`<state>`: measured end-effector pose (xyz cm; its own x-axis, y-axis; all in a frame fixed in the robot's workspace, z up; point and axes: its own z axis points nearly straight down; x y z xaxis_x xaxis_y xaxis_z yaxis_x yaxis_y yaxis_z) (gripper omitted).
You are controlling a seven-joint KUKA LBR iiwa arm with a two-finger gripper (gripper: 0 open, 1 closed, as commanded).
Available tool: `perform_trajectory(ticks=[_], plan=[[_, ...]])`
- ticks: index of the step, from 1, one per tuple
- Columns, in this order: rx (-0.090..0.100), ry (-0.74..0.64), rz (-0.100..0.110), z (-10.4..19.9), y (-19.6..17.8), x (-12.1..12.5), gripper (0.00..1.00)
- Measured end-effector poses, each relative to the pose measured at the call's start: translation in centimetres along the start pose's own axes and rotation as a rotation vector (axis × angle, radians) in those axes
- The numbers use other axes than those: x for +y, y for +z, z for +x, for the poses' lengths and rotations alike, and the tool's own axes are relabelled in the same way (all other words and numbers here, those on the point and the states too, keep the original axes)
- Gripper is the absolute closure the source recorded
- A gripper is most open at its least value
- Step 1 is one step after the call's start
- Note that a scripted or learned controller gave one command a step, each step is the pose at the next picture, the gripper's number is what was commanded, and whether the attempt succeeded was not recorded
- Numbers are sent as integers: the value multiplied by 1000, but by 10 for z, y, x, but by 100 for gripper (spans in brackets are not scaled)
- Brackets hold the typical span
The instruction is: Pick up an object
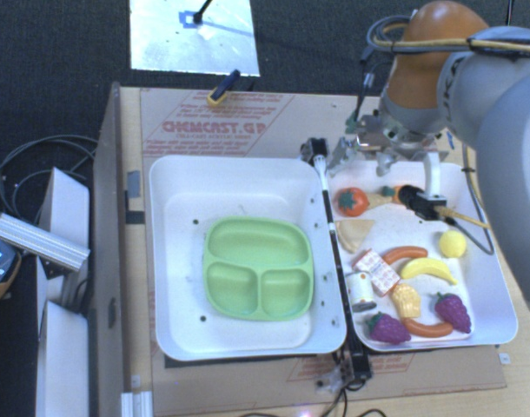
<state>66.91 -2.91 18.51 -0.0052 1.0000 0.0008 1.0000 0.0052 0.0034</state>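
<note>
A dark carpeted floor surrounds a cardboard-topped bench (248,120) printed with red lettering, on which two shallow white bins sit side by side. Taking the green divided plate (258,266) as the landmark: it lies in the left bin (178,233), a smooth matte plastic tray with three rounded compartments, nothing in them. Everything worth picking is to its right, in the right bin (495,311), a scatter of glossy toy food. Just right of the plate, across the bins' shared rim, lie a pale wedge like a sandwich slice (355,232) and a small red-and-white carton (380,274). Farther right are a curved yellow banana (428,270), a round lemon (453,244), two knobbly purple grape bunches (453,312), two reddish sausages and a yellow corn piece. Up and right of the plate sits a ribbed orange tomato (353,201).

The gripper (382,159) hangs over the far end of the right bin, above the tomato; whether its fingers are spread or closed I cannot tell, and nothing is visibly between them. By my reading the pick is not yet made: every toy rests on the bin floor, so descent, closing and lifting all remain
</note>
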Motion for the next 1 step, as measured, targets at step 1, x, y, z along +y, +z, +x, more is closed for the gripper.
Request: perform_trajectory(ticks=[1], plan=[[-2, 4, 6, -55, 95, -23, 0]])
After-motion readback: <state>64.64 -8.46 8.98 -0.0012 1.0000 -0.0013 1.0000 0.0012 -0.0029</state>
